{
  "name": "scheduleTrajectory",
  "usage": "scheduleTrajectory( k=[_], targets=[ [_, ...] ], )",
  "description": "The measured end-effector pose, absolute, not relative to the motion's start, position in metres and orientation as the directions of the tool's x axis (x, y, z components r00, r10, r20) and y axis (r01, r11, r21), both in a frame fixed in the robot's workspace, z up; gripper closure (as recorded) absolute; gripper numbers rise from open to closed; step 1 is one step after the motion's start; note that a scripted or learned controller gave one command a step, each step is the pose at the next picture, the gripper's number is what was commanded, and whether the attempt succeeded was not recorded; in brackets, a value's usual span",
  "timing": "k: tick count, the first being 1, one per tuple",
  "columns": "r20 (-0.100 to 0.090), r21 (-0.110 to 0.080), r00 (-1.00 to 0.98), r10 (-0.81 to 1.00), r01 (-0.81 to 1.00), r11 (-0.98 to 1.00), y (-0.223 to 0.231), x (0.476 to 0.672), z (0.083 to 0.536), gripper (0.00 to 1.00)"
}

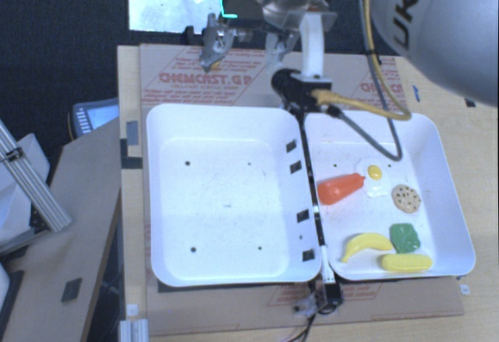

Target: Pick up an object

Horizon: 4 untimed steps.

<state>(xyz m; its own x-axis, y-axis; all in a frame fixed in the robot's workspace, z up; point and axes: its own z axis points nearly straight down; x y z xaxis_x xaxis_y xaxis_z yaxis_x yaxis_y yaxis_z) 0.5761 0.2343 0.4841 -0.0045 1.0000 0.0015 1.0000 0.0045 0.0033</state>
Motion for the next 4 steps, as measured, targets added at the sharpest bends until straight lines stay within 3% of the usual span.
scheduleTrajectory(
  k=[1, 2, 3, 4],
  targets=[
    [0.003, 0.012, 0.000, 1.000, 1.000, 0.000, 0.234, 0.656, 0.533, 0.00],
    [0.001, 0.005, -0.002, 1.000, 1.000, 0.002, 0.234, 0.653, 0.541, 1.00],
    [-0.002, -0.006, -0.004, 1.000, 1.000, 0.004, 0.234, 0.613, 0.474, 1.00],
    [0.003, 0.003, -0.005, 1.000, 1.000, 0.005, 0.235, 0.615, 0.490, 1.00]
  ],
)
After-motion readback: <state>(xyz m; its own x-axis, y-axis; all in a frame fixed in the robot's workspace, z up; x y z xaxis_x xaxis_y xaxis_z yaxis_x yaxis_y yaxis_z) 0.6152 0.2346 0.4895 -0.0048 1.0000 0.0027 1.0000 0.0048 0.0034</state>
